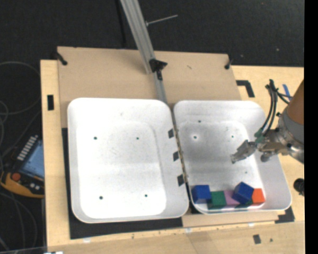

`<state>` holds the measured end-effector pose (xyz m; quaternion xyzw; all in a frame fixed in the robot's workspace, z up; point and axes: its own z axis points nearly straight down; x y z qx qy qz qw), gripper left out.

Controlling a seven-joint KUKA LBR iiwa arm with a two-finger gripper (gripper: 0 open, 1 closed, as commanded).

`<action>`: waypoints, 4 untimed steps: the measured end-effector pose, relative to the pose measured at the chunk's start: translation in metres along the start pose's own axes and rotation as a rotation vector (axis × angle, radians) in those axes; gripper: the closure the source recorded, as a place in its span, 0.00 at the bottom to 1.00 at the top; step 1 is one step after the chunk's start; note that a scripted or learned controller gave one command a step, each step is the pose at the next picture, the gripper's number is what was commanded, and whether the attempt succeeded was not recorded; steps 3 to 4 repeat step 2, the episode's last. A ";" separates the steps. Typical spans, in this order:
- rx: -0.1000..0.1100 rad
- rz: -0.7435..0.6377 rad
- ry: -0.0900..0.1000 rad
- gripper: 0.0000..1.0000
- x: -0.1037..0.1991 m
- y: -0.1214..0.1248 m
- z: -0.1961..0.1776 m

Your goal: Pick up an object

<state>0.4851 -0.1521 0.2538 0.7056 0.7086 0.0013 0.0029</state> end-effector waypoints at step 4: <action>0.010 -0.001 0.004 0.00 0.080 -0.001 0.018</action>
